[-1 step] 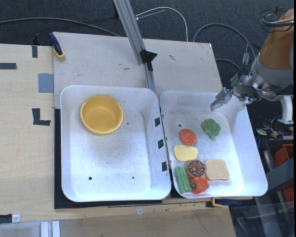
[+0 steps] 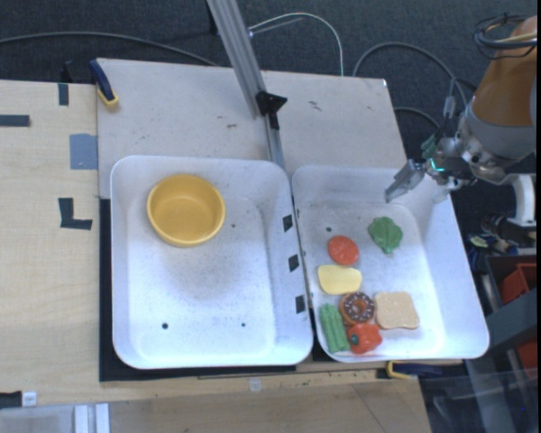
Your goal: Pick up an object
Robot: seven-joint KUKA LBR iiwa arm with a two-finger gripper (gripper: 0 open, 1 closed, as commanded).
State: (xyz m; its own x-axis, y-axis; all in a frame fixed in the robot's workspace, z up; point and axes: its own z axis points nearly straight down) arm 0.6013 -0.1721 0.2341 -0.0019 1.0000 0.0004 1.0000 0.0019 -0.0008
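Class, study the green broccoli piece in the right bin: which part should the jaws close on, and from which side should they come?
Probably from straight above, closing across the bumpy head of the broccoli. It lies apart from the red tomato and the other food, with bare floor of the right bin all round, so either jaw has room to descend. The gripper hangs just above and right of it.

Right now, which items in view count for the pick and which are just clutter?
Pick candidates, right bin:
- broccoli
- tomato
- yellow piece
- donut
- toast slice
- green pod
- gripper, above the bin's top edge

Lying about:
- yellow bowl in left bin
- blue-yellow clamp
- cables
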